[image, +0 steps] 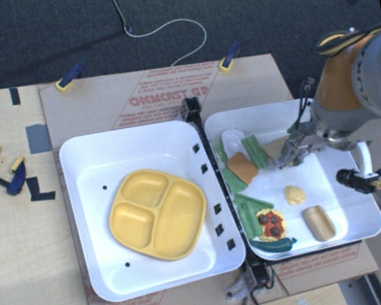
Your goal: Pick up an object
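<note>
Hand (288, 157) hovers low in the right white bin (368, 226), finger state unclear; descending squarely over the tan wedge-shaped toy food (243, 169) just left would suit best.

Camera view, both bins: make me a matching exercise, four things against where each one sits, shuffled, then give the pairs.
Things:
1. yellow divided plate
2. bread roll
3. small yellow piece
4. tool

Places:
A. near front corner of the right bin
B. middle of the right bin
C. left bin
D. over the right bin, beside the orange-brown piece

Pairs: 1-C, 2-A, 3-B, 4-D
</note>
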Motion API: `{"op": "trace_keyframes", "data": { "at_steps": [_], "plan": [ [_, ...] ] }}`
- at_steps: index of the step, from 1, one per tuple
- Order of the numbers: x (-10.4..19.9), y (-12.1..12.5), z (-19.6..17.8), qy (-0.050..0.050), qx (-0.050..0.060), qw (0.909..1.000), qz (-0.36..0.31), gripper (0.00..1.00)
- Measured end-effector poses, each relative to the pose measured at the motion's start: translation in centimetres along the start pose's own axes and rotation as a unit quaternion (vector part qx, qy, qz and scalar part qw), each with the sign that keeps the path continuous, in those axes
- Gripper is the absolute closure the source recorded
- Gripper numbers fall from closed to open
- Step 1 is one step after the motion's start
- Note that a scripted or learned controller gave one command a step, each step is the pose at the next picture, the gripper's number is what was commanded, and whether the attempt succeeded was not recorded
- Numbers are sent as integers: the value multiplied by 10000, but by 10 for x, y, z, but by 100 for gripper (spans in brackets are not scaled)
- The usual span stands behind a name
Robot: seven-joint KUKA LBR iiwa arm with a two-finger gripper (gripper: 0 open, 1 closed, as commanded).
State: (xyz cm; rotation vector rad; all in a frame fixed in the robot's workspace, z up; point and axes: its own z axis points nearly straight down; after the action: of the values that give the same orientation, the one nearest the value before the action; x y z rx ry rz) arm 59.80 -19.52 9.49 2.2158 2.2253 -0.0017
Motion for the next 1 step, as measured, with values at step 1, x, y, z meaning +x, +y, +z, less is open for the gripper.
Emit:
{"op": "trace_keyframes", "data": {
  "at_steps": [1],
  "plan": [
    [0,3,-41,10,-1,10000,15,100]
  ]
}}
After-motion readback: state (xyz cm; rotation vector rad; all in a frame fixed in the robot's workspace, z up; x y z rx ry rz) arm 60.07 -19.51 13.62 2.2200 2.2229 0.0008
